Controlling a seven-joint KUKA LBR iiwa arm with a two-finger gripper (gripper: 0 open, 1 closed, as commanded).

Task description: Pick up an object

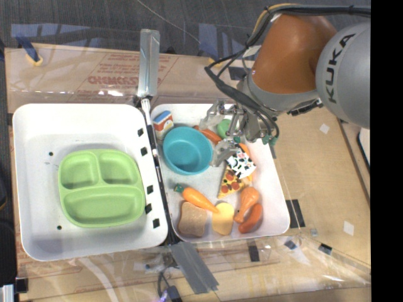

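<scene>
My gripper (230,131) hangs over the far part of the right bin (281,197), just right of a blue bowl (187,150). Under and around it lie a small green piece (223,126), an orange stick-shaped piece (210,135) and a black-and-white spotted piece (240,164). Nearer the camera are a pizza slice (232,184), a carrot (198,199), a slice of bread (192,219), a yellow cheese piece (222,221), a drumstick (247,200) and a red sausage (252,218). A small can (162,119) stands in the far left corner.
The left bin (31,143) holds a green divided plate (101,187). A metal bar (148,61) stands at the divider between the bins. The arm's orange band (289,52) and grey body (346,68) loom over the bench's right side.
</scene>
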